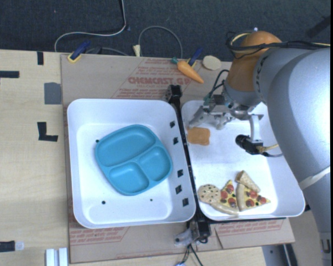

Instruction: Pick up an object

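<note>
Pincer point(204, 117) low in the right bin point(277, 173), just above and beside a tan bread-like block point(198, 136) by the bin's left wall; fingers spread open, nothing between them, tips apparently just short of the block

Risk, as a judgement: closing from here likely to catch air or clip only the block's upper edge, nudging it against the divider point(180, 143) between the bins instead of lifting. Also a chance of a fingertip striking that wall on descent, so close to it

Little room left of the block; open white floor to its right and below. Pizza slices point(241, 195) and cookie point(208, 192) well apart near the front rim. Blue divided plate point(133, 158) in the left bin point(83, 148); carrot point(188, 71) outside on the table point(22, 148)
</note>
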`<state>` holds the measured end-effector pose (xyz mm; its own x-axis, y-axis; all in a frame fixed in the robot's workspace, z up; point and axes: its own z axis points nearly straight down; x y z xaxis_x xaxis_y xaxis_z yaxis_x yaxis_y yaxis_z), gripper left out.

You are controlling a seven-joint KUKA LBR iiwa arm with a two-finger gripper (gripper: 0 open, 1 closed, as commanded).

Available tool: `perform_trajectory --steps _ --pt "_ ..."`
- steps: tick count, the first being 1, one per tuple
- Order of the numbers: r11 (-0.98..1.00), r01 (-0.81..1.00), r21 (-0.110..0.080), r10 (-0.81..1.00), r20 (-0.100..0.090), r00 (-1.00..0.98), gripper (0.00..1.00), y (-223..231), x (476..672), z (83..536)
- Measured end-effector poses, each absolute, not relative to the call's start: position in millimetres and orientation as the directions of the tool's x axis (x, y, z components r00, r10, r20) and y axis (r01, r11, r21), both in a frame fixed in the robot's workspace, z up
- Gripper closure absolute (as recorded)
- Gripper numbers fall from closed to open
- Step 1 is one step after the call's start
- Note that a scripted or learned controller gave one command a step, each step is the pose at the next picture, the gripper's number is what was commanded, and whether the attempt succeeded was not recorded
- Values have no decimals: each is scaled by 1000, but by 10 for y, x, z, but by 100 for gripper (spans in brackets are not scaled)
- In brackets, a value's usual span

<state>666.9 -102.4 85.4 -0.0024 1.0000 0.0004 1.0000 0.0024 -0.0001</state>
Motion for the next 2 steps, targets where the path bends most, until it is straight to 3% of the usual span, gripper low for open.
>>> perform_trajectory --steps 1,2 --pt "2 1000 4 1000 -2 -2 0 -1035 6427 864" --pt "2 1000 -2 1000 -2 -2 0 -987 6688 854"
